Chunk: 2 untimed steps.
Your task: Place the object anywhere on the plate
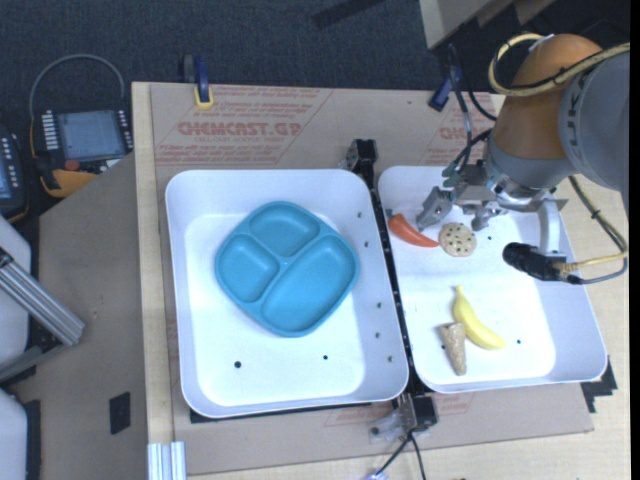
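A blue three-compartment plate (288, 266) lies in the left bin (200, 368), a little above its middle. In the right bin (570, 348) a round speckled cookie (457, 239) lies beside an orange carrot-like piece (411, 231). My gripper (458, 214) hovers in the upper part of the right bin, just above the cookie in the picture. Its two grey fingers (433, 209) are spread apart, open, with nothing between them. The grey arm with its orange band comes in from the upper right.
A yellow banana (476, 322) and a tan cone-shaped piece (454, 345) lie lower in the right bin. A black cable connector (530, 259) hangs off the wrist over the bin. The raised divider between the bins runs down the middle.
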Motion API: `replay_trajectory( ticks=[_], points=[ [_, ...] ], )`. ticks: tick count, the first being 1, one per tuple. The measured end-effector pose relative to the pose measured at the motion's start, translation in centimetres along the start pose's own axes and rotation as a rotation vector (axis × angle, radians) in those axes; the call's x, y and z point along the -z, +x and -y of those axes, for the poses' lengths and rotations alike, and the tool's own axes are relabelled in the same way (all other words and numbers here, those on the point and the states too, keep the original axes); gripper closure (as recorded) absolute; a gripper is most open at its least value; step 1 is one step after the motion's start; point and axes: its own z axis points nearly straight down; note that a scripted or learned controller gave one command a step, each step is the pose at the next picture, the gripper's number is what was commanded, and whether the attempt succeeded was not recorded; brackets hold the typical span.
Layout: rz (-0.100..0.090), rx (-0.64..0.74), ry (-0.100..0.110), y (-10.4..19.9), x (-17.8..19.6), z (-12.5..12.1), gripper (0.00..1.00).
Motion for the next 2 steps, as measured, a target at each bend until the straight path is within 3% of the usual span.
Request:
replay_trajectory(
  ticks=[1,2],
  points=[
    [0.002,0.000,-0.004,0.0,-5.2,0.0,0.00],
    [0.003,-0.001,-0.010,0.0,-3.8,-0.2,1.00]
  ],
)
